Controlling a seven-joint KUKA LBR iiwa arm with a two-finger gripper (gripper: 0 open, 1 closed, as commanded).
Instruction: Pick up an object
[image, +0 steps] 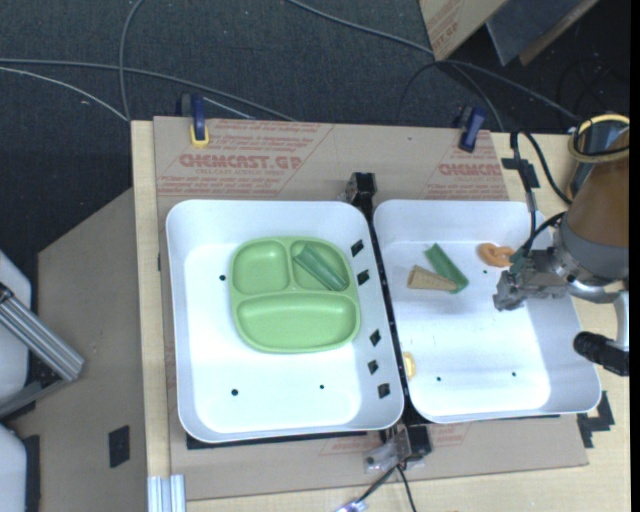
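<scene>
In the right bin (480, 385), near its far edge, a tan wedge (428, 279) lies touching a green block (446, 267). A small orange piece (492, 254) sits to their right by the far wall. My gripper (511, 292) hangs low over the right side of this bin, just right of the green block and just in front of the orange piece. I see nothing held in it. The left bin (280, 385) holds a green divided plate (295, 322), with a darker green object (320, 265) in its far right compartment.
A row of black clips (372, 340) runs along the divider between the bins. A small yellow bit (408, 367) sits at the right bin's left rim. The arm's orange band (603, 210) rises at the right. Blue clamps (198, 118) hold the cardboard base.
</scene>
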